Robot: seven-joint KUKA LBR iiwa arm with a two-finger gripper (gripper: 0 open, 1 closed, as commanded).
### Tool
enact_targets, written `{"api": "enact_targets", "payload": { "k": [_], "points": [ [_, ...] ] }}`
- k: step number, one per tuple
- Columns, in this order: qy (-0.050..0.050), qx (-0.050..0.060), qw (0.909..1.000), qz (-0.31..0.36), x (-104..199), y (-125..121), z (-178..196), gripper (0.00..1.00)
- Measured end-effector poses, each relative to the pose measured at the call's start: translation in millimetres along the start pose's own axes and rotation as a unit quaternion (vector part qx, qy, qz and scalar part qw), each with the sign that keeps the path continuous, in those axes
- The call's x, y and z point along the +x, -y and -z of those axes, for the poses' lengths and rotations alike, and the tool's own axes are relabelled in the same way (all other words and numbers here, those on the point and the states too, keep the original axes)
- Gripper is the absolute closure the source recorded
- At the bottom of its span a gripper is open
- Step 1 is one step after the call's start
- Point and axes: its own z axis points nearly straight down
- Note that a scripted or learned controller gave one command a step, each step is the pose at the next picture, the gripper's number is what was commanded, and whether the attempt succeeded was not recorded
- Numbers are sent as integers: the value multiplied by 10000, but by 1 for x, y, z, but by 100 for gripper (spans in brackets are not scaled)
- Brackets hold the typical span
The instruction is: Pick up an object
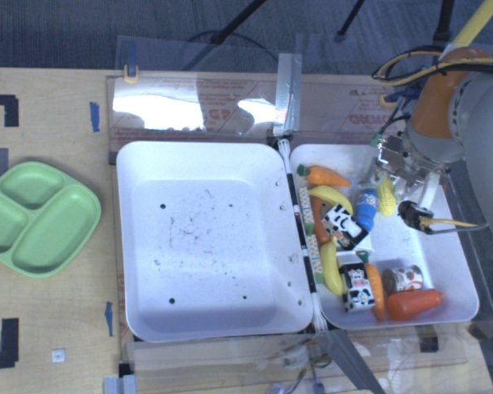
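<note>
The left bin [205, 236] is a shallow white plastic tray with rounded corners, its floor scuffed with faint dark marks and a few small holes. The right bin [456, 277] is of the same make and holds a cluster of toy items in the centre right of the frame: an orange carrot [327, 176] at the top, a yellow banana [330, 195] just below it, a black-and-white patterned box [342, 222], a blue bottle [366, 210], a small yellow piece [385, 197], a second banana [330, 268] lying along the bin's left wall, another black-and-white carton [357, 286], a small can [407, 279] with a red-and-white label, unreadable, and a large smooth carrot [411, 303] at the bottom. The gripper [398, 177] hangs over the upper part of the right bin, near the small yellow piece; whether the jaws are released or clenched cannot be told. A green sectioned plate [37, 218] rests on the pale wooden tabletop [49, 121] at the left. Clear panels with faint red print stand behind both bins.
</note>
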Motion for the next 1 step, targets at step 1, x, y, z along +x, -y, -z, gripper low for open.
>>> {"api": "enact_targets", "payload": {
  "k": [1],
  "points": [
    [-42,-20,9980,628,52,11,99,100]
  ]
}}
